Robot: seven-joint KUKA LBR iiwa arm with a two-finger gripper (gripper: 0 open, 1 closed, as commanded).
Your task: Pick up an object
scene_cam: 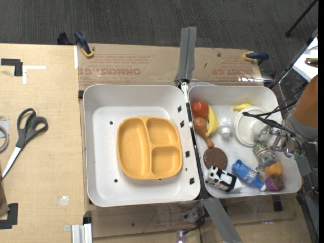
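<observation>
Camera view: my pincer point(268, 145) hangs at three o'clock in the right bin point(228, 91), over a green-patterned object point(262, 150); whether it's open, I cannot tell.

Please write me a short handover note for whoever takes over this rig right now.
Gripper: low over the right white bin, near its right side; nothing visibly held.
Right bin: white round bowl, yellow banana, red tomato, brown round cookie, blue crinkled packet, black-and-white cow toy, purple piece.
Left white bin: orange three-compartment plate.
Done: nothing lifted yet.
Left: grasp one object and raise it.
</observation>
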